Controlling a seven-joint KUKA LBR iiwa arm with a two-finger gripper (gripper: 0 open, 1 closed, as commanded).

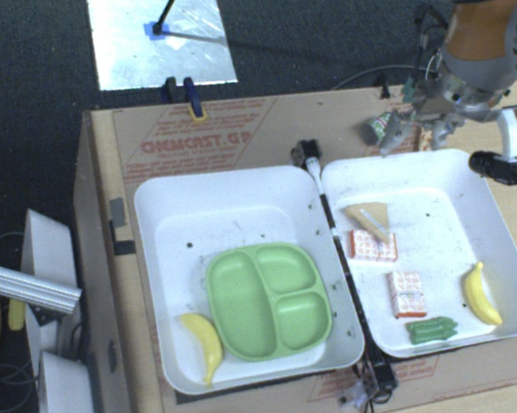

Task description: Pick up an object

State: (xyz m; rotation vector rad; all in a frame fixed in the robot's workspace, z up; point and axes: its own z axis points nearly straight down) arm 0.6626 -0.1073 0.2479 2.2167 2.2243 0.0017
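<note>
Single fixed camera mounted above the bench [230,125], looked down at a slant, took in both white bins [238,189] whole, arm [486,5] entered from frame right.

Dark carpet floor [12,100], shiny metal sheet [161,33], cardboard-topped bench [230,129]

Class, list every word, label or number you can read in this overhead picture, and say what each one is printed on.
"CHEMCAST GP", in red, on the brown board under the bins; the smaller red lines around it are too blurred to read.
The print on the two red and white packets in the right bin is too small to read.
</note>
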